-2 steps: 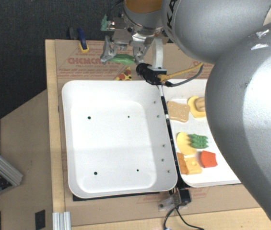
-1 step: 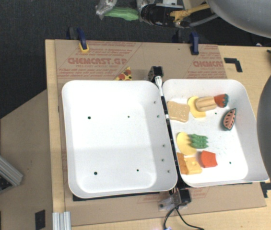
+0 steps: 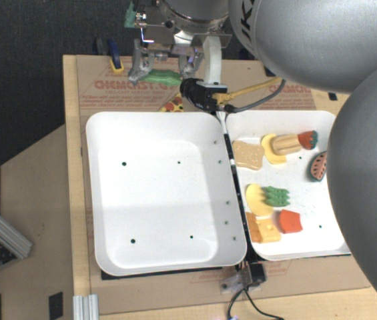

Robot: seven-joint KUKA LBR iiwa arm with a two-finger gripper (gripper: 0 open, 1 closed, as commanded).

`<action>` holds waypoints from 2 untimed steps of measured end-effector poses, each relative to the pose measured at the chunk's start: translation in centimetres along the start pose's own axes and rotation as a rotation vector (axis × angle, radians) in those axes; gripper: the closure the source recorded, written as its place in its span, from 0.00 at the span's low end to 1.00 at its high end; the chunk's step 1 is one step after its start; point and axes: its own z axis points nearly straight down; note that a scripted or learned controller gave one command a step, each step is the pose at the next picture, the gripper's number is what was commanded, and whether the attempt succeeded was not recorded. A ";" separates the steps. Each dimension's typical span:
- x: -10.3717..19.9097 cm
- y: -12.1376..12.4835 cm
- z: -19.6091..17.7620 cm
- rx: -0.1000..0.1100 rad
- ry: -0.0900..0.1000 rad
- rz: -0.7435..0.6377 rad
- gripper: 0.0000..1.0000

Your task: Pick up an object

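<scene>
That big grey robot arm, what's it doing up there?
The grey arm's gripper is up past the far edge of the left bin, and a green toy sits between its jaws. The other toy foods, like the bread slice and watermelon piece, lie in the right bin.

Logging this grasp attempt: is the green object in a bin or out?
Out: the green object sits between the gripper fingers, above the bench beyond the left bin.

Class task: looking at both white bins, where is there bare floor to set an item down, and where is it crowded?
The left bin is bare floor from wall to wall. In the right bin, toys crowd the part beside the shared wall: the bread slice, green piece, cheese and red block. A small bare patch lies between the red block and the watermelon slice.
</scene>
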 end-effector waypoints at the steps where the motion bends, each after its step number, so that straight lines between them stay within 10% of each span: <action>1: 0.0 3.9 -6.3 -0.022 0.005 -0.002 1.00; 2: 0.1 3.8 3.3 -0.001 0.001 -0.001 1.00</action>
